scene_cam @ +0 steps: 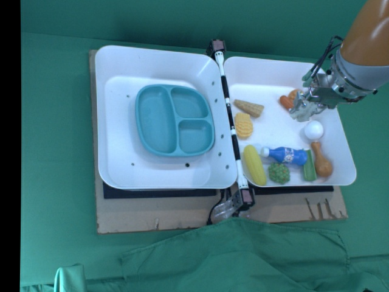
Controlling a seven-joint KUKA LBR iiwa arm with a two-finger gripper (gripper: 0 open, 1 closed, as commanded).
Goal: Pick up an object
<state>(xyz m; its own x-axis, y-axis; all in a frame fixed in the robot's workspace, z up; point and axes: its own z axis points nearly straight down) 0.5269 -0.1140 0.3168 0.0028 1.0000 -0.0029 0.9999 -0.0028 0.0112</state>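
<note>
My gripper [302, 110] hangs over the upper right part of the right bin [270, 78], just above a white egg [313, 129]. An orange-red piece [287, 101] lies right beside the fingertips, partly hidden by them. Lower in that bin lie a blue bottle [287, 155], a yellow corn cob [254, 165], a green broccoli piece [279, 173], a brown drumstick [321, 160] and a green stick [309, 166]. A ridged tan cone [249, 107] and a yellow round piece [243, 125] lie near the bin's left wall.
The left bin [115, 72] holds a teal divided plate [175, 120]. Both bins rest on a cardboard sheet [152, 221] on green cloth. A hinge bar [226, 102] runs between the bins.
</note>
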